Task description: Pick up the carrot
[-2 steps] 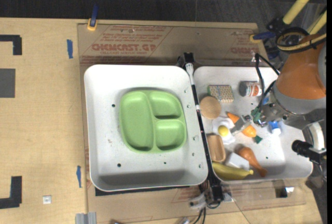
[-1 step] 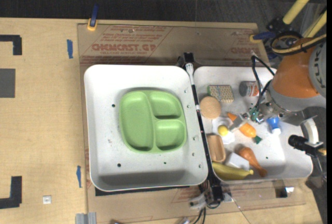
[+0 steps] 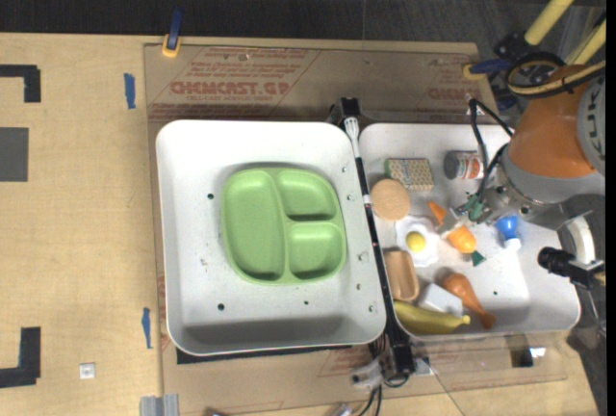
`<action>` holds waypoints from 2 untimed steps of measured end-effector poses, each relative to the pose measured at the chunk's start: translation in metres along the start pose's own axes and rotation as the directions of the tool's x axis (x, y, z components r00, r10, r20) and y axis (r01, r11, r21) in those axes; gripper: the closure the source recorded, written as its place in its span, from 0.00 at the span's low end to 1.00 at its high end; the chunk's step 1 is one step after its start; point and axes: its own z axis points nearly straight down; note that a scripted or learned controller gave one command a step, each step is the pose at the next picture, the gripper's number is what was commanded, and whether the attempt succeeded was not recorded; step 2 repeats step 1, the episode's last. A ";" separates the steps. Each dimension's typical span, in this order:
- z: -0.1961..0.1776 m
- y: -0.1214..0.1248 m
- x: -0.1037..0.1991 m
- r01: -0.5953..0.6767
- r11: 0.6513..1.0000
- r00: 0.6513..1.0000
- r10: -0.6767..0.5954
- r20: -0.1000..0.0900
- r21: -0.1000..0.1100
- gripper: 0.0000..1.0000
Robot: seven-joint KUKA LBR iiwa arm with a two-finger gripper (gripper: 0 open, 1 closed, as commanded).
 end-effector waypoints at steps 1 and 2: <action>-0.044 -0.004 0.048 -0.189 0.982 0.982 0.189 -0.001 0.002 1.00; -0.044 -0.004 0.048 -0.189 0.982 0.982 0.189 -0.001 0.002 1.00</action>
